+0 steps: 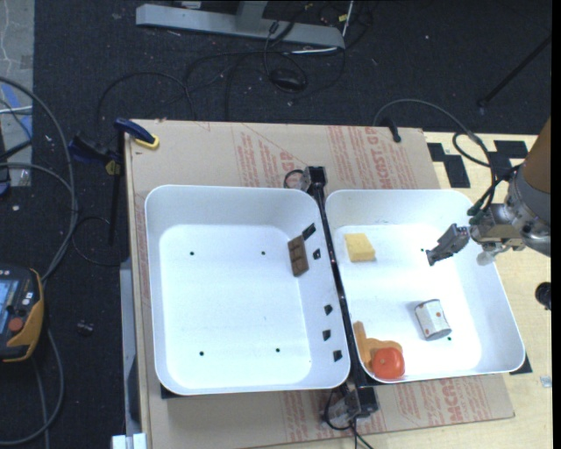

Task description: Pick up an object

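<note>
Two shallow white bins sit side by side on a cardboard-topped bench [263,153] w/ red print; a black divider strip [333,281] runs btwn them. Left bin [175,210] holds one thing: a small brown rectangular block [298,256], dark, ribbed-looking, near its right wall. Four small dark dots mark that bin's floor.

Right bin [504,316] holds 3 loose objs. Yellow sponge-like square [360,247], soft matte look, upper left area, just beside the divider. Small grey metallic cylinder [431,318], shiny, lying on its side, roughly mid-floor toward the front. Red round item [387,361], tomato-like, smooth, in the front-left corner, touching an orange piece [365,342] behind it; can't tell if those are one obj or two.

Arm comes in from the right over the right bin's rim. Gripper [443,245] is dark, angled down-left, hanging above the bin's upper-right floor; whether it's apart or together can't be told at this res. Nothing visible btwn its tips. Sponge is to its left, well apart; cylinder lies below it in the frame, near but not touching. No obj blocks the path btwn gripper and either.

Around bench: black carpet, several black cables, a blue-yellow clamp [136,133] at the back-left corner, a yellow-black handheld unit [19,311] far left, grey bar [237,24] at top.
</note>
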Motion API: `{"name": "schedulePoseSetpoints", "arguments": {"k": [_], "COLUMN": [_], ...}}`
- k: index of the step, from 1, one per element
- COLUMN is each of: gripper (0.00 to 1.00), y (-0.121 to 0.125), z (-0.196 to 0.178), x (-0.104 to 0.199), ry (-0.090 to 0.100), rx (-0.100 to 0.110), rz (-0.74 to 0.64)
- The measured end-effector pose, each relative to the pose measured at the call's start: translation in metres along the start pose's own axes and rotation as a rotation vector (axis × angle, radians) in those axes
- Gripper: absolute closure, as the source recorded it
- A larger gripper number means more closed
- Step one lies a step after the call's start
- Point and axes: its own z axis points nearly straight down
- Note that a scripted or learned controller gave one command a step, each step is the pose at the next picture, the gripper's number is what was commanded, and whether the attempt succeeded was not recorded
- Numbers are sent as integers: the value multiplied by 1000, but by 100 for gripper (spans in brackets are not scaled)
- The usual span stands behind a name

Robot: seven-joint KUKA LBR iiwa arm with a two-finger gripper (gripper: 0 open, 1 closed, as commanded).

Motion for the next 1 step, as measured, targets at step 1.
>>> {"name": "schedulePoseSetpoints", "arguments": {"k": [1], "gripper": [0], "y": [-18], "z": [-7], "x": [16], "ry": [0], "rx": [-1], "rz": [0]}}
